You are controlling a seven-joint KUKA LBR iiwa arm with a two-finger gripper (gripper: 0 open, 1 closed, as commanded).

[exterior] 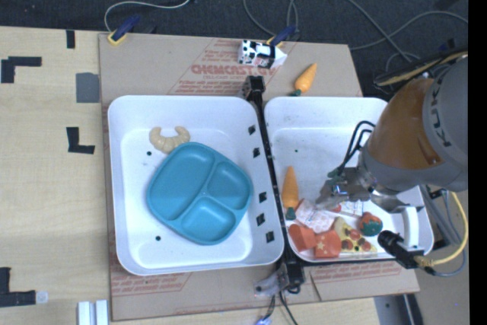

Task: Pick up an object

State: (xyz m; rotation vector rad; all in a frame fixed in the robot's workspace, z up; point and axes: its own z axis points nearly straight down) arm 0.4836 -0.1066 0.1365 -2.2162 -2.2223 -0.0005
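Over the right bin [319,112], arm bent low from the right, claw [335,192] beside toy carrot [290,189], grip state unclear.

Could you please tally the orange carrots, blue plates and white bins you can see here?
Carrots: 2, one in the right bin and one on the cardboard above it.
Blue plates: 1, the divided plate in the left bin.
White bins: 2, left and right.
Total: 5.
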